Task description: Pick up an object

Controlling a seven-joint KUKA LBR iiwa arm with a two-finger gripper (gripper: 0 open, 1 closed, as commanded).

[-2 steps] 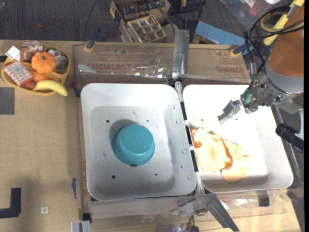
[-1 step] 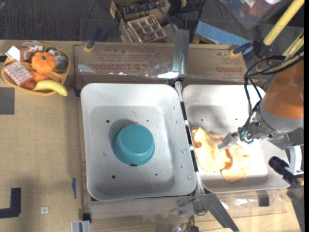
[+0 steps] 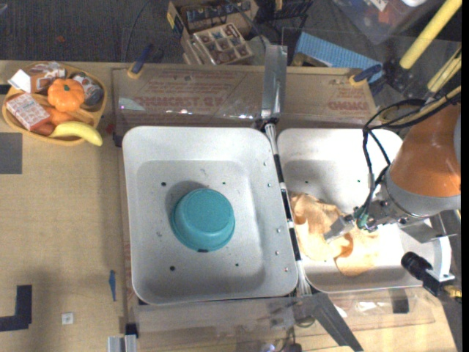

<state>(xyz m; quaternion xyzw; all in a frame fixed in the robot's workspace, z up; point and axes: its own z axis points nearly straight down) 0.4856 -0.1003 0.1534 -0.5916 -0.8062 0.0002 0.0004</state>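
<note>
Camera view places the gripper (image 3: 344, 228) low in the right bin (image 3: 322, 149), at 3 o'clock from the teal bowl (image 3: 204, 219), positioned to grasp the tan crumpled object (image 3: 316, 217); finger state cannot be determined.

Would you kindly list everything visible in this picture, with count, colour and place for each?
white bins: two, white, side by side on the bench
bowl: one, teal, upside down in the middle of the left bin
crumpled item: one, tan and orange, lower left of the right bin; what it is cannot be told
fruit plate: one, tan, top left of the bench, with an orange pumpkin, a yellow banana and small packets
cardboard panels: two, brown, behind the bins
clutter: several boxes and a yellow pole, on the floor beyond the bench
arm: one, grey with orange band, over the right bin
pincer: one, dark, low over the crumpled item
</note>
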